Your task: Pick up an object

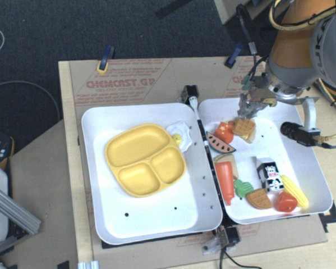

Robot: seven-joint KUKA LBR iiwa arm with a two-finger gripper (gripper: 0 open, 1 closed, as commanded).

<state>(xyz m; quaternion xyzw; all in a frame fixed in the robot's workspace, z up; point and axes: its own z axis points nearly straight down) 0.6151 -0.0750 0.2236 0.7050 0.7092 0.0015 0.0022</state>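
My gripper [249, 111] hangs over the back of the right bin [297, 155], reaching in from the right. Right below its tip, tilted, is a tan slice of toy bread [245, 129]; I cannot tell whether they touch. A red toy [225, 131] and a watermelon slice [219, 143] lie just to the left of the bread. Nearer the front of that bin are an orange carrot [225, 180], a green piece [243, 188], a brown cookie [259, 199], a red tomato [285, 202], a yellow corn cob [295, 189] and a black-and-white carton [269, 175].
The left bin [107, 204] holds a yellow divided plate [144, 160] and a fried egg toy [179, 135] at the plate's back right corner. A black fitting with a cable [297, 133] sticks out over the right bin's right side.
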